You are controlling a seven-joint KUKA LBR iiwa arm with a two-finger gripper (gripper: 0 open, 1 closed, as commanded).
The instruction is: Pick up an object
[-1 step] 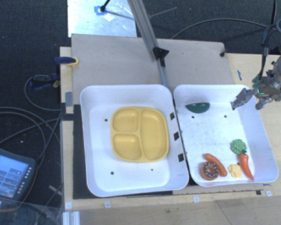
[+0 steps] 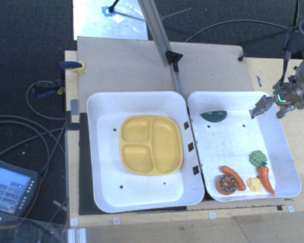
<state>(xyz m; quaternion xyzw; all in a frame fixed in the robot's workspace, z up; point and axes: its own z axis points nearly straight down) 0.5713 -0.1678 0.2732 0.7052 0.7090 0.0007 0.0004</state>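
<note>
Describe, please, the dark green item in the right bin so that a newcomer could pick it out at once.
Start at the right bin, the one without the yellow tray. Look to its far end, near the top left corner, where the dark green bowl-shaped piece lies alone. The other toys cluster at the bin's near end, and the broccoli there is a lighter, bumpy green.

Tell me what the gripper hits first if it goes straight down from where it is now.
Probably bare floor of the right bin near its upper right corner: the gripper hangs there, with no toy under it. Depth is unclear from this slant.
</note>
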